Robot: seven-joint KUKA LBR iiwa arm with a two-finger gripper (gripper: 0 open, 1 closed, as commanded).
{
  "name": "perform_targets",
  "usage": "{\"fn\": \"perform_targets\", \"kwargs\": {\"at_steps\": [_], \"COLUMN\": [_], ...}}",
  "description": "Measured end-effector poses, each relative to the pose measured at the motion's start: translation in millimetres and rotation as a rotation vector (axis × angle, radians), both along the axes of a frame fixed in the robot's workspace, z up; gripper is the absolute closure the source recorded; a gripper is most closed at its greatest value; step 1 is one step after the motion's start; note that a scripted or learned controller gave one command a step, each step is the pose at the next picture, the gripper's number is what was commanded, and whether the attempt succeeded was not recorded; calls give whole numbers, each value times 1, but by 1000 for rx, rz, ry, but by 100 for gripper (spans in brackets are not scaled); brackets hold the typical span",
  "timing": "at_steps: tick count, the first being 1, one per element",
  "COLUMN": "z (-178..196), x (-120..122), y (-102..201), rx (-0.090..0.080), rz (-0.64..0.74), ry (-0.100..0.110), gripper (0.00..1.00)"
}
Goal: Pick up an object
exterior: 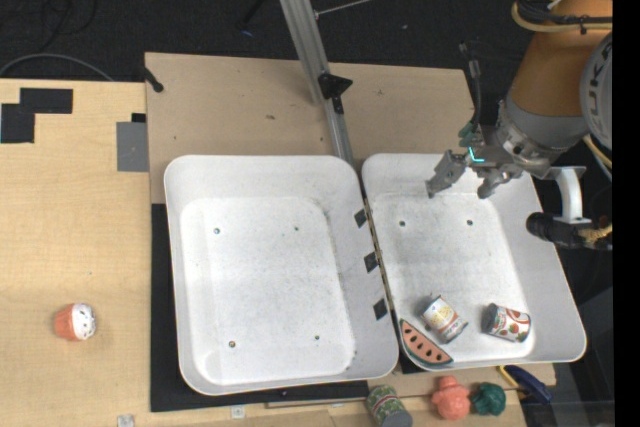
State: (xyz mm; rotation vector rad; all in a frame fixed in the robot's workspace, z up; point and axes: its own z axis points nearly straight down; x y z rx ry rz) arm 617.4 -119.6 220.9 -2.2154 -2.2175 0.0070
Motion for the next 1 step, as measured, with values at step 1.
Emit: {"fn": "perform_targets", "kwargs": {"at_steps": [1], "z": [3], "x": [1], "y": [0], "rx": [-1], "rz": [0], "ry": [-5], "gripper": [0]}}
